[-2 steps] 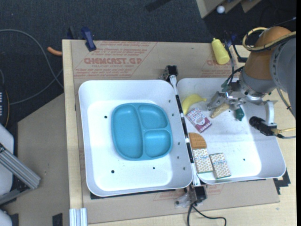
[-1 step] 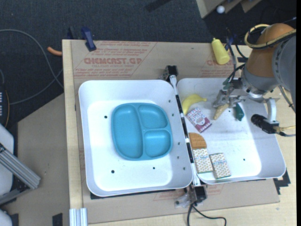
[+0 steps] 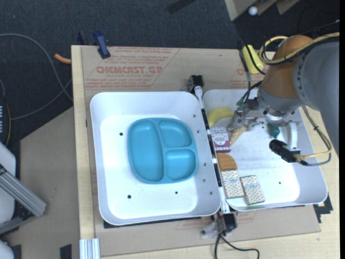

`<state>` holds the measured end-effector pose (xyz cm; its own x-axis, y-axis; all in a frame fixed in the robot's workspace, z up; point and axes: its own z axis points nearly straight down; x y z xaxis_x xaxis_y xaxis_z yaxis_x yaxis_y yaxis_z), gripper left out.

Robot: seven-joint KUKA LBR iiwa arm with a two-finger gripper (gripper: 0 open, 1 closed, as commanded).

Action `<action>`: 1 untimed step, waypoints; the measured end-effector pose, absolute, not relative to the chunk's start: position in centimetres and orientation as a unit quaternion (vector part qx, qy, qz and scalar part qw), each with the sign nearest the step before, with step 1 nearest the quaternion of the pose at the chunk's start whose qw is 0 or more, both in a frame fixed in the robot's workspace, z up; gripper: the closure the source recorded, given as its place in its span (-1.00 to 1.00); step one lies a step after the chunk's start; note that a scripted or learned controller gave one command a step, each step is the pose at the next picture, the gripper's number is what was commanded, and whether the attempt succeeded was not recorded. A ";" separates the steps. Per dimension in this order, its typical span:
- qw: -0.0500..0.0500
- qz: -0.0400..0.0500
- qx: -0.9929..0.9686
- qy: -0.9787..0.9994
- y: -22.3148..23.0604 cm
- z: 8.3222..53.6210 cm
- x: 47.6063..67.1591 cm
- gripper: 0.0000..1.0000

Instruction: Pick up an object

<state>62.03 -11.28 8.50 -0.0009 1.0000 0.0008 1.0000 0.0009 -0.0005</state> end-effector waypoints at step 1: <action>0.000 0.000 -0.707 -0.707 -3.6 18.5 56.8 1.00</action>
